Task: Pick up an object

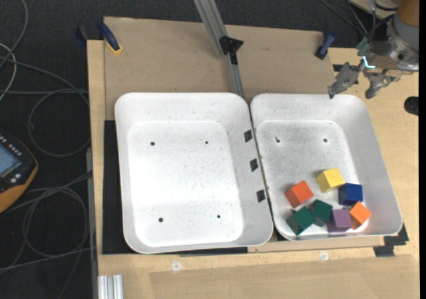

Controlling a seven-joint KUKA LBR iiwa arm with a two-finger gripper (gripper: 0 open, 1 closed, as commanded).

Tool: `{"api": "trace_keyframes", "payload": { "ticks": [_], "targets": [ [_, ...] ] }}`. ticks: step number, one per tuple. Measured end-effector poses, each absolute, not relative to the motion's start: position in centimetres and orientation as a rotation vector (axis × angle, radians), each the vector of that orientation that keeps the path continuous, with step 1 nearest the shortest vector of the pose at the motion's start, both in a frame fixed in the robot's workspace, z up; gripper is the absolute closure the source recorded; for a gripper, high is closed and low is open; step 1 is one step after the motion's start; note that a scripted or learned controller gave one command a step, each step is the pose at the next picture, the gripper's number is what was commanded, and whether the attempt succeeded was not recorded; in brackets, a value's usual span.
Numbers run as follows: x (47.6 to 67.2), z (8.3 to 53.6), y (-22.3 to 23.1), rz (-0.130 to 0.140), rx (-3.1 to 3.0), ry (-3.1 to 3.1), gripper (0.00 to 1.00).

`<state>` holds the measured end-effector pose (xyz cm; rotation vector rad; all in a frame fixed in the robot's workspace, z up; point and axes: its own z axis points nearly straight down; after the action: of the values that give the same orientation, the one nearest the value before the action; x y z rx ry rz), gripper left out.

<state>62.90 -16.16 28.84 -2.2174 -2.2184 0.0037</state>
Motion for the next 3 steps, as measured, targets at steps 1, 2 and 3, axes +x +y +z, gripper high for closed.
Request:
{"api": "trace_keyframes", "payload": {
  "ticks": [1, 2, 3],
  "targets": [
    [63.0, 29.2, -16.2, 0.001, -2.219, -2.223, 0.0],
    [62.8, 25.0, -15.9, 0.004, -2.218, -2.22, 0.0],
    [62.8, 18.7, -15.3, 0.007, -2.216, -2.218, 0.0]
  ]
}}
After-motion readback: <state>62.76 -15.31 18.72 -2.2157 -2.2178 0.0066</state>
